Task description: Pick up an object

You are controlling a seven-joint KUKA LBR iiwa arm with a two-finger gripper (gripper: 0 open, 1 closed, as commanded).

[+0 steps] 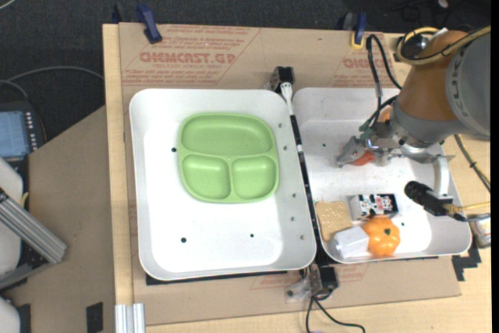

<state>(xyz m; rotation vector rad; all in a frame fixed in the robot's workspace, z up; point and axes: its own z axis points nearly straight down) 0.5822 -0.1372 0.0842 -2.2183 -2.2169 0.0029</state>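
Grey metal claw [352, 155] low in right bin [331, 117], grip unclear, glossy green divided tray [228, 156], round orange fruit [381, 236]

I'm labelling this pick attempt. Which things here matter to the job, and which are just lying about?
Job: tool; right bin; orange round thing; tan square; small printed box.
Lying about: green divided plate; left bin; blue clamp.

Left bin [160, 242]: we see a divided plate [228, 156] inside.
Right bin [327, 121]: we find a fruit [381, 237] at its near edge, a box [374, 204] just farther.
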